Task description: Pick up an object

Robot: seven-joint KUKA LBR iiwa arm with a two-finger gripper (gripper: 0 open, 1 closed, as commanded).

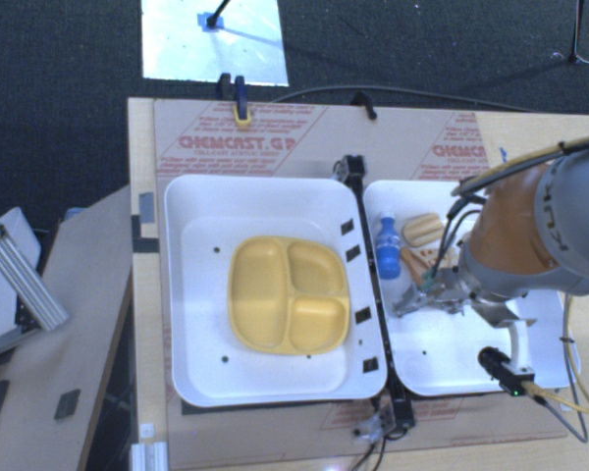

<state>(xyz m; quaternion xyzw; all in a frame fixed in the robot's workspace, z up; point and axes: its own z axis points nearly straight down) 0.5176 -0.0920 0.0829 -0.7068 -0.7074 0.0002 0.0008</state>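
A dark carpeted floor is seen from above, with a pale bench [147, 263] on it covered by a sheet of printed protective film. Two shallow white bins are set side by side on the bench. In the left bin [191, 214], a yellow divided plate [290, 295] with three compartments is laid flat near the middle. In the right bin [442, 376], a small blue bottle [388, 249] is seen close to the wall shared by the two bins, with a tan, bread-like object [422, 229] just beside it and some thin orange-brown pieces [417, 261] nearby. The grey arm [569, 219], with its orange band, is reached in from the right over the right bin. The gripper [412, 302] is lowered near these objects, just below the bottle; whether anything is held cannot be told.
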